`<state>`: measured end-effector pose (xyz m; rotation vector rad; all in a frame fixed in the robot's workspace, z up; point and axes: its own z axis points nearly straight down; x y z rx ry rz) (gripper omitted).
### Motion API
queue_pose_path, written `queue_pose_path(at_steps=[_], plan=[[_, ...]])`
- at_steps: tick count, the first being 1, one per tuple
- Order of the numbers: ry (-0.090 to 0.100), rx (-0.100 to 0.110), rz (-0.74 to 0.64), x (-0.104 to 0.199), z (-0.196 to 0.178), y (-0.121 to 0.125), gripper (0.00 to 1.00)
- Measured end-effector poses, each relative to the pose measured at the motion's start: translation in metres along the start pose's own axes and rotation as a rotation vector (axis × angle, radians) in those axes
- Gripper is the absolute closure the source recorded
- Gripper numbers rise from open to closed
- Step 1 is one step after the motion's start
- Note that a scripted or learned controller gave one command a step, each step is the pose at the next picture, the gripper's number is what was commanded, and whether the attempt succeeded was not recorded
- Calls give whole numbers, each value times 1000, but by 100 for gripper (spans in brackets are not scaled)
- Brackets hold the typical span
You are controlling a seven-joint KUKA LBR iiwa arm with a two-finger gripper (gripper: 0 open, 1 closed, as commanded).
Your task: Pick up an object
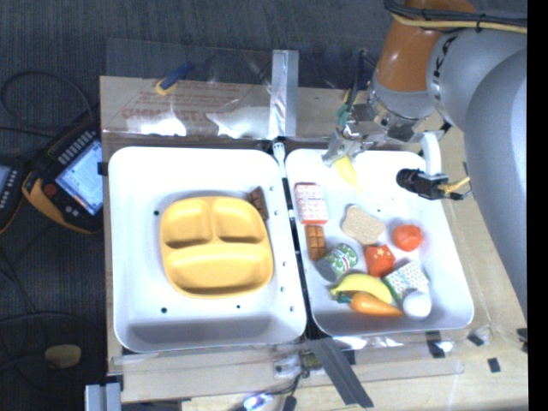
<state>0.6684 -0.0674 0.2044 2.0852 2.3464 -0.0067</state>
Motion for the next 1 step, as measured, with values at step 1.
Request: queue_pose_path(at_steps=[1], plan=[[2, 1, -105, 17, 21, 1, 100]])
